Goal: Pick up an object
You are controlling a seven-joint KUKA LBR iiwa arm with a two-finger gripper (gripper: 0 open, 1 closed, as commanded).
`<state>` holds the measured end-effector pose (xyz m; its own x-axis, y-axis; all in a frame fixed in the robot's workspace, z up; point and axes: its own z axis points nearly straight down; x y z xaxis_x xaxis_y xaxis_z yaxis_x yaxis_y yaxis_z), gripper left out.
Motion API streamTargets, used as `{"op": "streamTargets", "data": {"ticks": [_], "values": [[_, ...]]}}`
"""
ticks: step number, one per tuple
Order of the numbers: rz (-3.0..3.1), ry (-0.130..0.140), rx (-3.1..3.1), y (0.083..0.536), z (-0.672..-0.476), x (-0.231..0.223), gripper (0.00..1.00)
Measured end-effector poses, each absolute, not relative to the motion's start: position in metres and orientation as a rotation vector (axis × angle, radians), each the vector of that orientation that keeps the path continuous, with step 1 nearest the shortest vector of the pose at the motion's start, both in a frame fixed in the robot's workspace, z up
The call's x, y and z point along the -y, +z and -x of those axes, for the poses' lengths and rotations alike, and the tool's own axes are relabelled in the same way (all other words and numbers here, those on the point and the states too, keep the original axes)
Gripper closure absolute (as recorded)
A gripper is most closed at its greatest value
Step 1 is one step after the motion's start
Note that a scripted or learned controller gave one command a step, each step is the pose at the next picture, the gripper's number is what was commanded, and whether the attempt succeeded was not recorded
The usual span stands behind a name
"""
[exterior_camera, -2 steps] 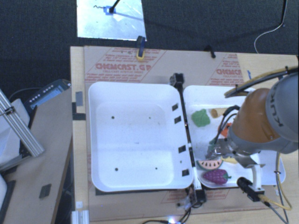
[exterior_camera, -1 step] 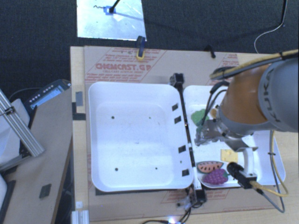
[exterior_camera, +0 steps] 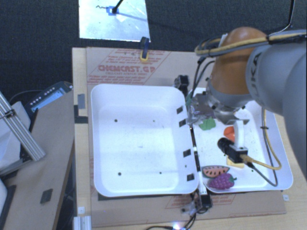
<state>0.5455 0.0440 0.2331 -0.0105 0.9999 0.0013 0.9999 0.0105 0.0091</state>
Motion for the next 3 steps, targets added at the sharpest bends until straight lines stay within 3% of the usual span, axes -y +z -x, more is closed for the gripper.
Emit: {"op": "streamTargets", "data": {"ticks": [1, 2, 3], "values": [[-2.205, 0.018, -2.230, 0.327, -0.559, -0.098, 1.00], [-2.202, 0.021, -2.236, 0.420, -0.536, -0.201, 1.00], [-2.218, 0.009, -2.219, 0.437, -0.600, -0.195, 1.00]]}}
